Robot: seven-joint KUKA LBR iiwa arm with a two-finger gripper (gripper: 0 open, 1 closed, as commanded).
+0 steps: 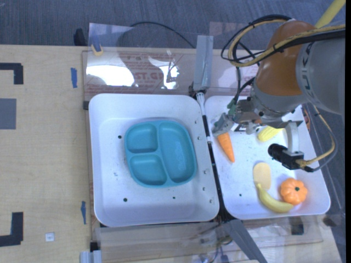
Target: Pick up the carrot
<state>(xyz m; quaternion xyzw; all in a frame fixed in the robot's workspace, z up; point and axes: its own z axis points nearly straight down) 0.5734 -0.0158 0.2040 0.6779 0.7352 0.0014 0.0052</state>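
Note:
The orange carrot (226,147) lies in the right bin (315,201) near its left wall, thick end toward the back and tip pointing to the front. My gripper (229,123) hangs just behind and above the carrot's thick end, under the grey and orange wrist. The carrot rests on the bin floor, and nothing shows it as lifted.
A small yellow piece (270,133) lies beside the gripper on its right. A banana (267,193) and a small orange pumpkin (293,191) sit at the bin's front right. The left bin (104,190) holds a blue divided plate (160,152).

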